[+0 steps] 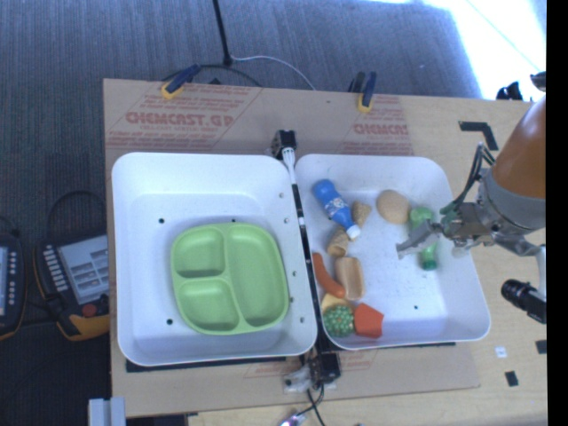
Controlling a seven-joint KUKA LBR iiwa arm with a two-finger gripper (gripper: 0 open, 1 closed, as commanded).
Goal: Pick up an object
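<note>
Item: small green toy piece (429, 257), lodged in the right bin (461, 327), near that bin's far-right wall.

Position relative to the gripper (426, 238): directly beneath and just toward the near side of the fingertips; a second green piece (422, 213) is seen just on the far side of them. One grey finger (410, 242) is extended leftward over the bin floor. Whether the fingers are apart or closed cannot be told; no object is seen between them.

Orientation: the lower green piece is judged to run near-to-far, long axis roughly crosswise to the finger. Its ends are too small to be told apart.

Neighbour: a tan rounded object (392, 205) is noted left of the gripper.
</note>
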